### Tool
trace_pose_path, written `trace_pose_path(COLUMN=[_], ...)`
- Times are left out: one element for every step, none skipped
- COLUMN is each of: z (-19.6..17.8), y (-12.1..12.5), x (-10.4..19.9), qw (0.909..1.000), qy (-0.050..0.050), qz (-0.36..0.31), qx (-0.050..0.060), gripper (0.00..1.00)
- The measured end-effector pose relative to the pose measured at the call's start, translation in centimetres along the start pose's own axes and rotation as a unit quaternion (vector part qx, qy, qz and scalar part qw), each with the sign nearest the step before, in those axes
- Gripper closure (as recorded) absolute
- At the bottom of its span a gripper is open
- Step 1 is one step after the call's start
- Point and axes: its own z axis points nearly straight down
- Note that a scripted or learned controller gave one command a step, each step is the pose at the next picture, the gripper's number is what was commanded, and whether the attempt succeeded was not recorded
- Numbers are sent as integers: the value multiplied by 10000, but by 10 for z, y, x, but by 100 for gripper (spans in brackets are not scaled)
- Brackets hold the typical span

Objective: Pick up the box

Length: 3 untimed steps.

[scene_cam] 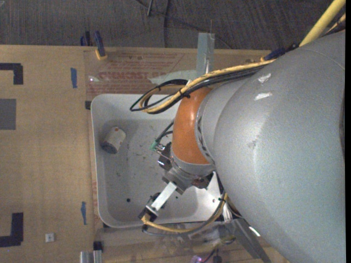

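Here, the box (113, 139) lies well apart from the end effector (163, 153).

A white bin (104, 119) is shown on a tan bench (44, 147) marked with blue tape (74, 77); the grey arm (274, 147) is banded orange.

Pale wooden bench (44, 147) with black tape marks (18, 74), dark carpeted floor (66, 10) beyond.
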Motion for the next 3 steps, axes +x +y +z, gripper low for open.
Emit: trace_pose_path(z=[38,37,16], y=[-13,-26,-26], x=[28,53,58], qw=[9980,9968,9962], qy=[39,76,7], qz=[626,787,876], qx=[-54,-104,-20], gripper=[100,100,100])
